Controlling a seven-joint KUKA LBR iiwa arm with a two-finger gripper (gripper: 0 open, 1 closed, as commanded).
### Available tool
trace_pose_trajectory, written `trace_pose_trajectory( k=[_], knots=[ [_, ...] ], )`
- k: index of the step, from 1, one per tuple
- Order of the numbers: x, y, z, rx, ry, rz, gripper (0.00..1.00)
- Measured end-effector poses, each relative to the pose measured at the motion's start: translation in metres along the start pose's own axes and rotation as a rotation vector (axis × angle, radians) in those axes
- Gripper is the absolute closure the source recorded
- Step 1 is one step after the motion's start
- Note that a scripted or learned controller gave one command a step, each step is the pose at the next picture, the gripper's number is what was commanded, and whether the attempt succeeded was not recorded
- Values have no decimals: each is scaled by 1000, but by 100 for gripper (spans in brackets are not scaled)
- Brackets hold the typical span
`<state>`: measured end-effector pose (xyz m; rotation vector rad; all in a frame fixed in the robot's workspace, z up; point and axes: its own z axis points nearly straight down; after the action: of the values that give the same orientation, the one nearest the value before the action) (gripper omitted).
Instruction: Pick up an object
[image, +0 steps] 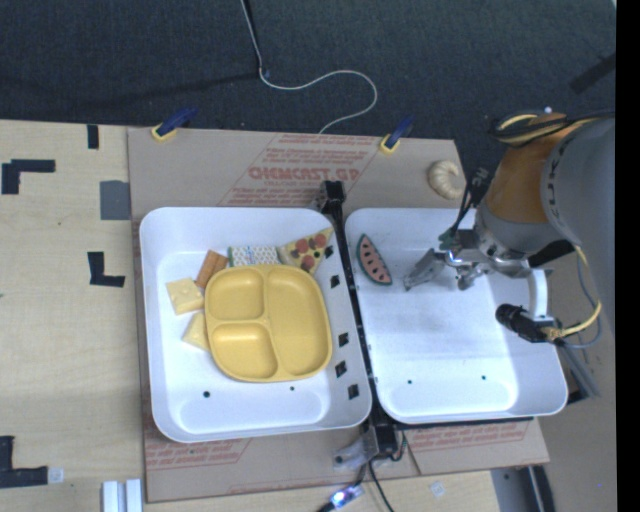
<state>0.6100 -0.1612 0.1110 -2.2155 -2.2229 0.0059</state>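
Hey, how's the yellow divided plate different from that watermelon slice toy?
The yellow plate is far bigger than the watermelon slice. The plate is a single pale yellow; the slice is red with a dark rind. The plate lies in the left bin among other toys; the slice lies alone in the right bin near the gripper. Both rest flat.
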Motion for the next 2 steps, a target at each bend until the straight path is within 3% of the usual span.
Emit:
trace_pose_trajectory(
  k=[1,2],
  knots=[
    [2,0,28,-3,-1,0,0],
    [2,1,16,-6,-1,0,100]
  ],
)
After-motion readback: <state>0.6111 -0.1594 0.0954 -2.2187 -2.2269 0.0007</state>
